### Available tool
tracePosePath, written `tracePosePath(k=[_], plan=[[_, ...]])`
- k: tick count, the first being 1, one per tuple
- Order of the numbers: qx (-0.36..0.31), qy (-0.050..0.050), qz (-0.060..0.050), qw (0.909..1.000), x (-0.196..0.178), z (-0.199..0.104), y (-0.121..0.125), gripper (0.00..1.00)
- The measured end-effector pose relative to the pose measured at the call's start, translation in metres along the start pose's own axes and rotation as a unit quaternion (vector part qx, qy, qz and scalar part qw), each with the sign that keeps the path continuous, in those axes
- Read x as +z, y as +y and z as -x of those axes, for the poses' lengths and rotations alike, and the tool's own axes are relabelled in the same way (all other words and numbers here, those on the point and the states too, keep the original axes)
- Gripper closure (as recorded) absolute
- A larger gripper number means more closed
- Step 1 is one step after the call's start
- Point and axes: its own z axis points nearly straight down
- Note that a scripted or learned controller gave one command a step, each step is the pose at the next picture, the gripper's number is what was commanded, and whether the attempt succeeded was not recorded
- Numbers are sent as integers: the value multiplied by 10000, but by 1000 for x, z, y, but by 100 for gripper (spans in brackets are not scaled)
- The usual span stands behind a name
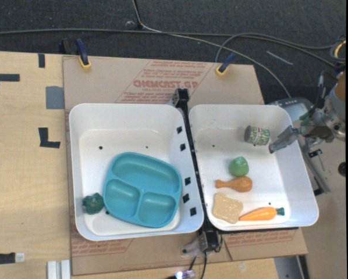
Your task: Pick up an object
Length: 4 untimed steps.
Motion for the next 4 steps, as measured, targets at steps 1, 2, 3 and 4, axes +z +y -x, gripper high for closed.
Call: tracePosePath(k=[1,2,3,4], plan=[[-19,-16,57,10000,-7,0,2,0],[-18,-14,43,10000,41,-9,-1,0],[-14,-7,29,10000,100,-13,-10,0],[-16,-13,33,10000,160,-6,-7,0]])
